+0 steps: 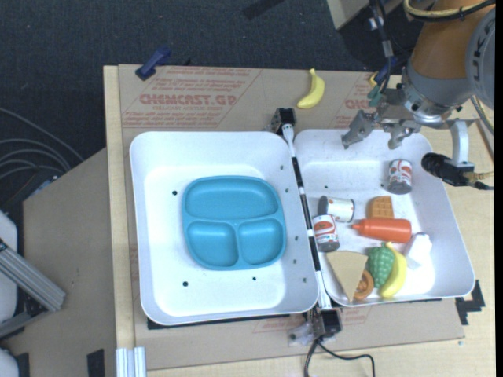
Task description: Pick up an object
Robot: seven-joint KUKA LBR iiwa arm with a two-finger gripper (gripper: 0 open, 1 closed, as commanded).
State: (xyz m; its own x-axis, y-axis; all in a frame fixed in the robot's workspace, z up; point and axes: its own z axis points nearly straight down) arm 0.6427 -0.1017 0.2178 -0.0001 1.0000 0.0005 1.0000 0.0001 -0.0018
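My gripper [374, 136] hovers over the far edge of the right bin [452, 234], its two fingers [351, 137] spread apart with nothing between them. Below it in the bin lie a small red-and-white can [399, 175], a white cup on its side [338, 208], another red-and-white can [325, 230], a brown cracker [381, 207] and an orange carrot [383, 228]. Nearer the front sit a green vegetable [382, 264], a yellow banana [397, 275], a tan bread slice [344, 269] and a white bottle [421, 248].
The left bin [153, 234] holds a blue divided plate [233, 220]. A second yellow banana [312, 91] lies on the bench behind the bins, and a blue object [152, 64] sits at the bench's far left edge. A black cable plug [440, 165] hangs beside the arm.
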